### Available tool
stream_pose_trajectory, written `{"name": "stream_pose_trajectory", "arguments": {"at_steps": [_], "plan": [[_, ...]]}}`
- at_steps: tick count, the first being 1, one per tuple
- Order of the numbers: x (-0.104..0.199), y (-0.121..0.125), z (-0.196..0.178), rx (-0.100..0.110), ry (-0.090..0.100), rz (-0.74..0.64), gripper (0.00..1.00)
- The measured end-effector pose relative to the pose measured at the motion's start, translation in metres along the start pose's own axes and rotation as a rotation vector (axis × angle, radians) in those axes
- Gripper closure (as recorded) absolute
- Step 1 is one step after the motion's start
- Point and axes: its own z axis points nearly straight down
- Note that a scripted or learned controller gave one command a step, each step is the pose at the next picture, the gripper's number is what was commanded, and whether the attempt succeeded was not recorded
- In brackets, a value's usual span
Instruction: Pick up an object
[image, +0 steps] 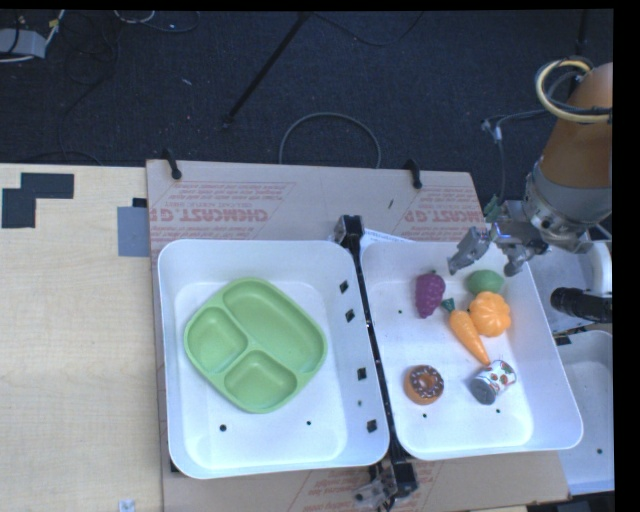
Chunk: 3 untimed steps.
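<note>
Camera view: gripper (488, 252) hovers over right bin (560, 400) back edge, jaws apart, nothing between them. Green toy (485, 281) sits just below, touching orange pumpkin (491, 313). Guessing light, hard plastic, rounded and slick; pinch across its middle or it'll squirt out.

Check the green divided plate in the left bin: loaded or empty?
Empty. The green three-compartment plate shows bare green in every section; the toy foods lie in the right white bin.
</note>
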Motion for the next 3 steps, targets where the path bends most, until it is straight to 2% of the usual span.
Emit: {"name": "stream_pose_trajectory", "arguments": {"at_steps": [1,3], "plan": [[0.000,0.002,-0.007,-0.012,-0.002,-0.002,0.00],[0.004,-0.005,0.116,-0.008,0.000,-0.001,0.00]]}}
